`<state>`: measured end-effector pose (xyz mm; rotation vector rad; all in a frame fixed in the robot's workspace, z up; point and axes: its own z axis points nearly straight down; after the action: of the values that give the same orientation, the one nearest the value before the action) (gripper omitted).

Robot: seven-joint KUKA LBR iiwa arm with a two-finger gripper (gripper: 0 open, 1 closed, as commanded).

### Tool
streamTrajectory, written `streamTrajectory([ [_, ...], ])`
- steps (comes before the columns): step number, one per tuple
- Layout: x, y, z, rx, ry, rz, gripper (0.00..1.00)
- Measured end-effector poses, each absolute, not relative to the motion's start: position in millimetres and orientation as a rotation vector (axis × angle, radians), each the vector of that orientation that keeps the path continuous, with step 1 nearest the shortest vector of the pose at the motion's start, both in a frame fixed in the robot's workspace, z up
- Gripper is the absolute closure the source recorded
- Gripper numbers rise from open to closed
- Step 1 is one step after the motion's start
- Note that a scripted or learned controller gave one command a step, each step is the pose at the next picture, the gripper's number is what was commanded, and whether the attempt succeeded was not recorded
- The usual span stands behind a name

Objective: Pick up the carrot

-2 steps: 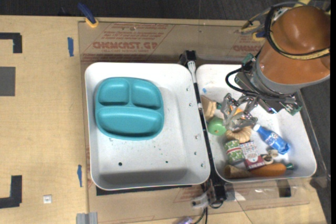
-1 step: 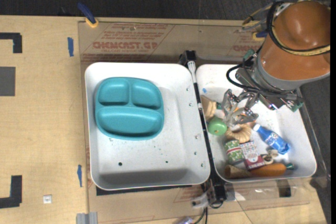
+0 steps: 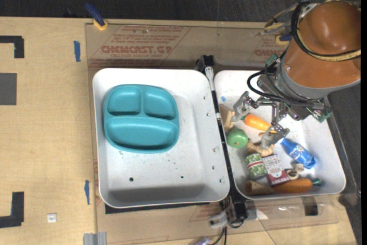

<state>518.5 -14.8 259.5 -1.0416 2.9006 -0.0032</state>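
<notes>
From above, the bench carries two shallow white bins side by side. The left bin (image 3: 155, 186) holds a teal divided plate (image 3: 140, 117), which sits toward the bin's back-left corner; a few dark specks dot the bare floor nearer its front edge.

The right bin (image 3: 335, 163) is crowded. The arm (image 3: 324, 43), grey with its broad orange band, reaches over the bin's back-right corner, and the gripper (image 3: 261, 117) hangs low over the middle of the bin. Its two metal fingers stand spread apart, one toward the bin's left wall and one nearer the centre. The carrot (image 3: 256, 122), a short orange piece, lies in the gap between those fingers, in the back half of the bin; the fingers appear to flank it without pressing on it, though the slant makes contact hard to judge.

Just beside the carrot, toward the left wall, sits a green round fruit (image 3: 237, 137). Nearer the front edge lies a small green-labelled can (image 3: 256, 164), touching a red-and-white packet (image 3: 275, 168). A blue-and-white wrapper (image 3: 298, 153) rests toward the right wall. Along the front edge lies a long brown-orange item (image 3: 292, 185), perhaps a sausage or bread stick.
</notes>
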Motion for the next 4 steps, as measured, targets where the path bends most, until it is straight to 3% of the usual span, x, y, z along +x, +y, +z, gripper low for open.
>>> streamTrajectory([
  [1, 542.7, -36, 183, -0.933, 2.999, 0.005, 0.00],
  [2, 545.4, -110, 153, -0.922, 3.001, 0.000, 0.00],
  [3, 561.7, -113, 97, -0.806, 3.019, -0.009, 0.00],
  [4, 566.9, -112, 109, -0.803, 3.000, -0.018, 1.00],
])
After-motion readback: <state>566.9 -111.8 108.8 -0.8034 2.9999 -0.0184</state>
